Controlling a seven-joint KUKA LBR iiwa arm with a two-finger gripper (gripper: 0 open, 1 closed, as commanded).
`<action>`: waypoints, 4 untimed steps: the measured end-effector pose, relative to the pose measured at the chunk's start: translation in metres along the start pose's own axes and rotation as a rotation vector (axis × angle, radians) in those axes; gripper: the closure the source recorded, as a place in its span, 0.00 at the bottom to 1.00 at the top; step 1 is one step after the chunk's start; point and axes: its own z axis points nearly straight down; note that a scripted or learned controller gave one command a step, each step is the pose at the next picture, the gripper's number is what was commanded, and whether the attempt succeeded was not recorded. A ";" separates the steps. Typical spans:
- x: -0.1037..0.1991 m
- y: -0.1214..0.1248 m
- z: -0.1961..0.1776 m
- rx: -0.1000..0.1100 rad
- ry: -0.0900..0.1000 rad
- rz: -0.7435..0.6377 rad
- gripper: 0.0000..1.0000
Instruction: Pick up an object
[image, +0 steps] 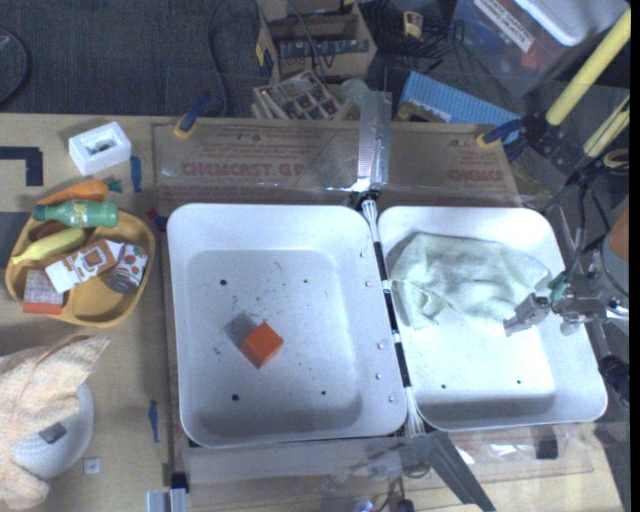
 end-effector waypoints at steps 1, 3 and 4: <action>0.027 0.098 0.002 -0.003 -0.002 0.124 0.00; 0.032 0.128 -0.005 0.000 -0.002 0.108 0.00; 0.066 0.096 -0.040 0.000 -0.001 0.081 0.00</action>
